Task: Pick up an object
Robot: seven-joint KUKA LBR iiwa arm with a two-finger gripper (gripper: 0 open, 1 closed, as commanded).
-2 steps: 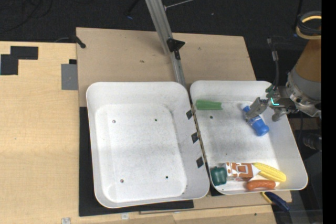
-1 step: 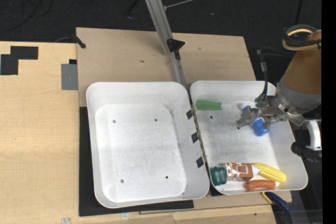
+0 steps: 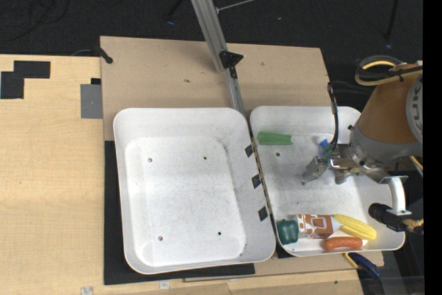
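In the right-hand shallow white bin [image 3: 304,122], I have the two-finger gripper [image 3: 312,173] hanging low over the middle of the floor, at the end of the grey arm with its orange band [image 3: 387,117] reaching in from the right. From my feed its metal fingers [image 3: 309,175] point left and slightly toward the near side, and I cannot tell whether they stand apart or together; nothing shows between them.

The objects I could go for all lie apart from the fingertips. A flat green rectangular block [image 3: 274,139] lies toward the far left of this bin, up and left of the gripper, near the bin's left wall. A small blue piece [image 3: 323,144] sits just beyond the gripper on the far side, close to the wrist hardware; it is too small for me to name. Along the near edge of the bin lies a row: a dark green cup-shaped piece [image 3: 287,230] at the left, touching or just beside an orange-and-white printed carton [image 3: 315,224], then a yellow corn-cob-shaped toy [image 3: 355,226] and, nearest the rim, a red-orange sausage-shaped toy [image 3: 342,243]. That whole row lies on the near side of the gripper, well apart from it.

The left-hand shallow white bin [image 3: 181,186] sits beside it, their walls meeting along a line of black clips [image 3: 256,180].
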